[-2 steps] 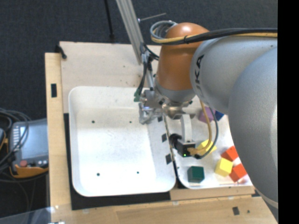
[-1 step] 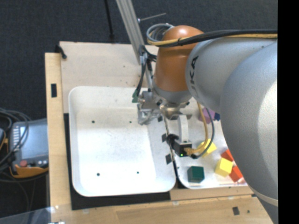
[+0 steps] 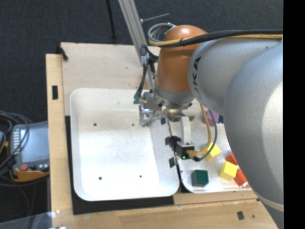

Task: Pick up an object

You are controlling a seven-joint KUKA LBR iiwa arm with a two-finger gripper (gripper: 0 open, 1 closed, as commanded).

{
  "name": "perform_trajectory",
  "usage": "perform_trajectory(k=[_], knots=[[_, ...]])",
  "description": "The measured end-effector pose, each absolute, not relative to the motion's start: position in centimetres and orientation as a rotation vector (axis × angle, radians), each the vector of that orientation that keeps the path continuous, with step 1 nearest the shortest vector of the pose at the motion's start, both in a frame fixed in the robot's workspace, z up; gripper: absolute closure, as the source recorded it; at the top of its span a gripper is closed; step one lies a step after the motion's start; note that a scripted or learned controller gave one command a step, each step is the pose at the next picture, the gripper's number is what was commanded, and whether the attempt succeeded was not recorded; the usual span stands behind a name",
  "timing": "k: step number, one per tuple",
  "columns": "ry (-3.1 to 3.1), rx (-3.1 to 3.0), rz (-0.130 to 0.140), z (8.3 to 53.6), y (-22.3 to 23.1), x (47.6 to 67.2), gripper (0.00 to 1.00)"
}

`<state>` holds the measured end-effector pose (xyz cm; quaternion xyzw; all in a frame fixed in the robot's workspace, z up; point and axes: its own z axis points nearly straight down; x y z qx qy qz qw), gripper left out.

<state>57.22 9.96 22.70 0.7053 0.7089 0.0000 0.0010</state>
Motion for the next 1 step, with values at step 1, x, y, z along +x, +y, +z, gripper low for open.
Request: perform_trajectory(k=[1], knots=[[2.226, 2.214, -0.001, 22.7, 9.93, 57.22, 0.0]])
